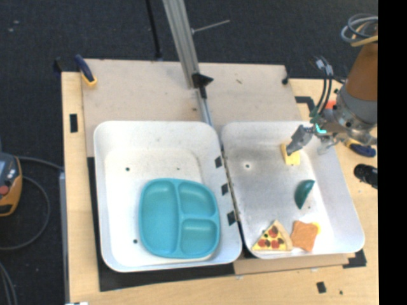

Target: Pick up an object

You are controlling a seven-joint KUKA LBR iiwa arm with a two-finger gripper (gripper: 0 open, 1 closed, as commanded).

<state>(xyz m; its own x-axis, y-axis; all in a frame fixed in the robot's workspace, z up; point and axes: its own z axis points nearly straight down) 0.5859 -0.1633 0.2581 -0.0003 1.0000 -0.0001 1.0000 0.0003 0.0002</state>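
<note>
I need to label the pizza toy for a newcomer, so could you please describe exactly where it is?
Take the right-hand white bin and follow its near edge. The pizza slice lies there beside an orange piece; it alone is a yellow triangle with red spots.

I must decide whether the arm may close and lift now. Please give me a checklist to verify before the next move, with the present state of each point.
1. Gripper over the right bin: ok.
2. Gripper right at the yellow block: ok.
3. Block between the fingers: cannot tell.
4. Green piece, pizza slice and orange piece apart from the block: ok.
5. Blue tray in the left bin, out of the way: ok.
</note>
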